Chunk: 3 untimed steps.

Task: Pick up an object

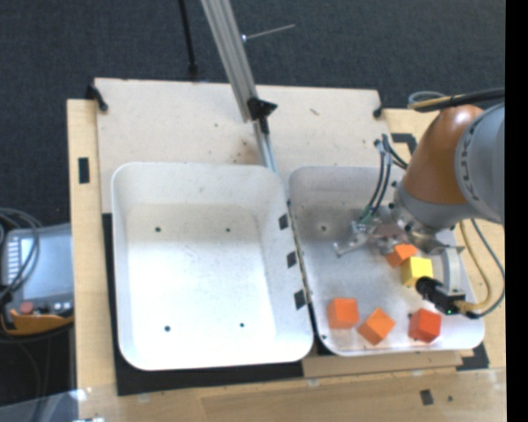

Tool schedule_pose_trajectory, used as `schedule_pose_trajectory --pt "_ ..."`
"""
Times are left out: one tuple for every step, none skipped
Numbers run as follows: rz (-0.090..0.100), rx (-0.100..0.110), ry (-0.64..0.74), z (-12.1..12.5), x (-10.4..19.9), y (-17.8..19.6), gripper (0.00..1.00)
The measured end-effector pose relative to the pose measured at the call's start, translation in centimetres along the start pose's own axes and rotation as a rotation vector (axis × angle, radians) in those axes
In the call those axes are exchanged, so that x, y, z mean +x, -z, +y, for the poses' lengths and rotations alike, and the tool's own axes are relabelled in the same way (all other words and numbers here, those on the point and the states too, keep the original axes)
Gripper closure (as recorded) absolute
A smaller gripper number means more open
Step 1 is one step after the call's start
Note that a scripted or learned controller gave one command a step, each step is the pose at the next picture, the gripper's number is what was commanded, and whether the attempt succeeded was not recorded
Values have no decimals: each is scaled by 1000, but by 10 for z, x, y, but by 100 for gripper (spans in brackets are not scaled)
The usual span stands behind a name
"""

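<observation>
My gripper (363,234) hangs low over the right bin (321,202), in its middle, below the orange band of the arm (436,161). Just right of the gripper, partly under the wrist, lie a small orange block (401,254) and a yellow block (416,269). Along the bin's near edge sit an orange cube (342,312), a tilted orange cube (377,325) and a red-orange cube (425,324). I see nothing held in the gripper.
The left bin (202,262) stands beside the right one, with a shared rim between them. A slanted aluminium rail (233,51) rises from the back of the bench. Cables hang off the wrist at the right bin's right edge.
</observation>
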<state>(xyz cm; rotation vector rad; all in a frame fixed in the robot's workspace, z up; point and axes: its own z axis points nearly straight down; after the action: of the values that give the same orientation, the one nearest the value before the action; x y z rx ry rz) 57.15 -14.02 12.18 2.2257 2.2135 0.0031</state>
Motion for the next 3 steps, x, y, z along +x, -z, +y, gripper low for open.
schedule_pose_trajectory --pt "0 -1 -6 0 -1 9 100" --pt "-1 -5 9 3 7 67 100" --pt "0 -1 11 4 6 85 100"
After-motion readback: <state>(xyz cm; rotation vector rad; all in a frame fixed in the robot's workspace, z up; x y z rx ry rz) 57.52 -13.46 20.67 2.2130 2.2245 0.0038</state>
